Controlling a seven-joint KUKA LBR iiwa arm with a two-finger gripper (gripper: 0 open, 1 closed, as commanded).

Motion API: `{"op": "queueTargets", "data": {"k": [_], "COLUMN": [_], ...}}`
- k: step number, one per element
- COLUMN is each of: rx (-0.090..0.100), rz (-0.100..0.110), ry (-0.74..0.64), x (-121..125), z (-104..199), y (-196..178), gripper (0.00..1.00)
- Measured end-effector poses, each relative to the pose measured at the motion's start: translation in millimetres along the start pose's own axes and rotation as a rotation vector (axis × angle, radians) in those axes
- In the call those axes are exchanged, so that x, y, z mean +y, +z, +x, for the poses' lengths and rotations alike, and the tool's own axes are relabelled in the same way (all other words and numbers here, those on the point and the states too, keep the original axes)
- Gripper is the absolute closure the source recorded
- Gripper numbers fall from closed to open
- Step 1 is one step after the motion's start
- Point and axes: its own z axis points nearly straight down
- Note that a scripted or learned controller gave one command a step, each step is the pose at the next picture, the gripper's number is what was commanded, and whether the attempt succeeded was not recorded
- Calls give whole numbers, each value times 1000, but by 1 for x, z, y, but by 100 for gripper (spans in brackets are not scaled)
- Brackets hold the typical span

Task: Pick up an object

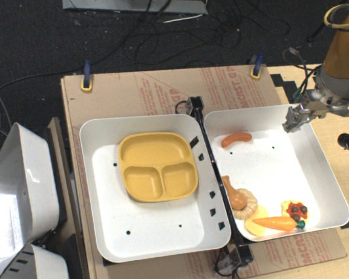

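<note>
My gripper (pixel 294 121) hovers at the right bin's (pixel 312 154) far corner; whether the jaws are spread, I cannot tell. Approach step: nothing held. Nearest target, the sausage (pixel 236 139), lies just leftward; next move demands lateral travel, then descent.

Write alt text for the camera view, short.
The pincer hovers over the right bin's far right rim, holding nothing; that bin has a sausage, drumstick and carrot. The left bin holds a yellow tray.

Red print on cardboard sheet (pixel 158 88), upside down, seemingly unreadable.
</note>
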Motion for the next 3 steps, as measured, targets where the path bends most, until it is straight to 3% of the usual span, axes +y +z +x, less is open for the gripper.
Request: {"op": "queueTargets", "data": {"k": [1, 3], "rx": [-1, 3], "rz": [-2, 3], "ry": [0, -5], "x": [1, -12], "z": [0, 101], "y": [-37, -58], "gripper": [100, 100]}}
